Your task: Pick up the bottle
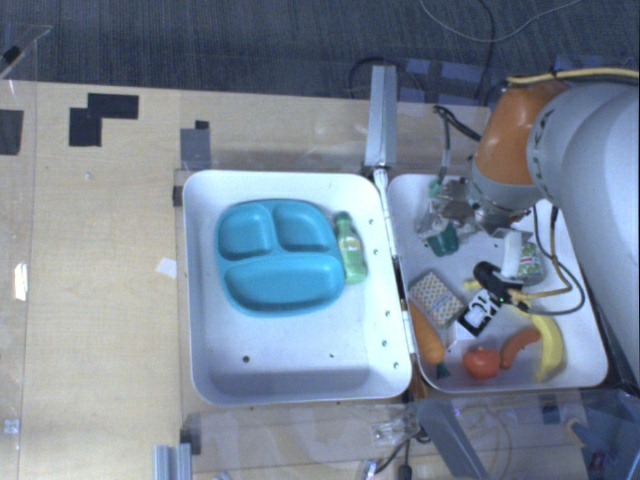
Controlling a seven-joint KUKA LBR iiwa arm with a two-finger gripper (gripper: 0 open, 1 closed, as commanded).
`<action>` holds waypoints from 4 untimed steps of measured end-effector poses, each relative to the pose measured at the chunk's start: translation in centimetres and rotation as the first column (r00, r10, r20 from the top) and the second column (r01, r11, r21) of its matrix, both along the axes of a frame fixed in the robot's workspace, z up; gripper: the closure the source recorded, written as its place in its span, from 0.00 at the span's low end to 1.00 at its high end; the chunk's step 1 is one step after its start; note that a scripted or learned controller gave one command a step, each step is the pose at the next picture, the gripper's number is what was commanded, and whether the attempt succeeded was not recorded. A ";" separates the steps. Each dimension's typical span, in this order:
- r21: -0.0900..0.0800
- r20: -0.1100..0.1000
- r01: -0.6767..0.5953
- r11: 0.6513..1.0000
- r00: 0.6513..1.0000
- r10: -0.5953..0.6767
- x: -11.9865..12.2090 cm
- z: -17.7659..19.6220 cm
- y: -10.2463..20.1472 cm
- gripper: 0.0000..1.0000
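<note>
The bottle (pixel 350 249) is small, pale green and translucent. It lies in the left bin (pixel 290 373), between the right edge of a blue divided plate (pixel 277 256) and the bin's right wall. My gripper (pixel 443 226) hangs over the upper left part of the right bin (pixel 592 366), across the dividing wall from the bottle and a little to its right. Something small and teal shows at the gripper's tip; I cannot make out what it is.
The right bin holds a carrot (pixel 428 337), a tomato (pixel 481 362), a banana (pixel 546 344), a sausage (pixel 519 344), a checkered sponge (pixel 433 292), a black-and-white item (pixel 479 314) and a white packet (pixel 526 259). The arm covers that bin's upper right.
</note>
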State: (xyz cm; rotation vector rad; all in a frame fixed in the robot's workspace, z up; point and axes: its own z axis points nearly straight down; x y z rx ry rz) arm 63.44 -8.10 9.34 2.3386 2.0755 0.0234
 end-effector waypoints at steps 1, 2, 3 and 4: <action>0.001 -0.016 -0.292 0.957 0.956 0.292 3.7 -0.1 -1.2 1.00; -0.003 -0.002 -0.128 0.992 0.992 0.128 -2.1 0.1 -2.1 1.00; -0.007 -0.003 -0.284 0.959 0.959 0.284 -0.8 0.0 -1.6 1.00; -0.003 -0.011 -0.284 0.959 0.959 0.284 -1.0 -0.5 -1.5 0.00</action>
